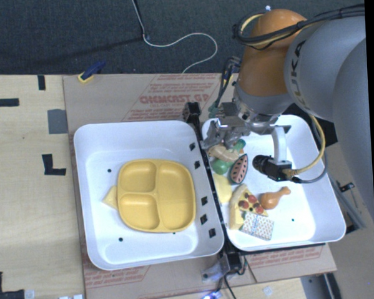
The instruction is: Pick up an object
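My gripper [225, 137] hangs over the left part of the right bin [316, 223], just above a small heap of toy food. Under it lie a beige piece [223, 153], a green round piece [220, 166] and a watermelon slice [239, 168]. Lower in the same bin lie a pizza slice [246, 203], a chicken drumstick [274, 197] and a small patterned packet [257, 226]. A pale yellow flat piece [221, 187] rests against the bin's left wall. The wrist hides much of the fingers.
The left bin [90, 151] holds a yellow divided plate [157, 195] with a yellow wedge [110, 195] poking out at its left. Black clips line the wall between the bins. A white cable [175, 40] runs across the dark floor behind the bench.
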You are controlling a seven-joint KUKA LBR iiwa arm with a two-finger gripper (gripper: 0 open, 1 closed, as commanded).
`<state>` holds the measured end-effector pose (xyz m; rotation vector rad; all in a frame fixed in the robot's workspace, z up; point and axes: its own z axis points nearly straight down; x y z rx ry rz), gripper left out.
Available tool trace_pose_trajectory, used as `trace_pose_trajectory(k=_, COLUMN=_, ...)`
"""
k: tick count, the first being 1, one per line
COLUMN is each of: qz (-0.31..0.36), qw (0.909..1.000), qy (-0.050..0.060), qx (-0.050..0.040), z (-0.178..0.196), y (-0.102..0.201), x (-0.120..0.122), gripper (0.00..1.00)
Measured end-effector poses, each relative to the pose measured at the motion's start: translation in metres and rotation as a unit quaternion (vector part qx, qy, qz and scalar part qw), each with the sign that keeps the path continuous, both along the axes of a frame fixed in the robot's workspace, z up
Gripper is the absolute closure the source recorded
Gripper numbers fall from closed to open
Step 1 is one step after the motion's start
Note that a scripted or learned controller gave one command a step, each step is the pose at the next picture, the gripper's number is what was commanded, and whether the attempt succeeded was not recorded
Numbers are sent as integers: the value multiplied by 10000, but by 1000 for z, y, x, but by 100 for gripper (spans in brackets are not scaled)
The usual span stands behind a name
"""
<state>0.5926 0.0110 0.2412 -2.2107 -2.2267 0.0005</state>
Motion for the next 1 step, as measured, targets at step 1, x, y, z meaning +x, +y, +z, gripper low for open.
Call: trace_pose_trajectory(k=1, qz=-4, qw=10000, qy=15, qx=-7, z=-24, y=53, x=-15, gripper=100)
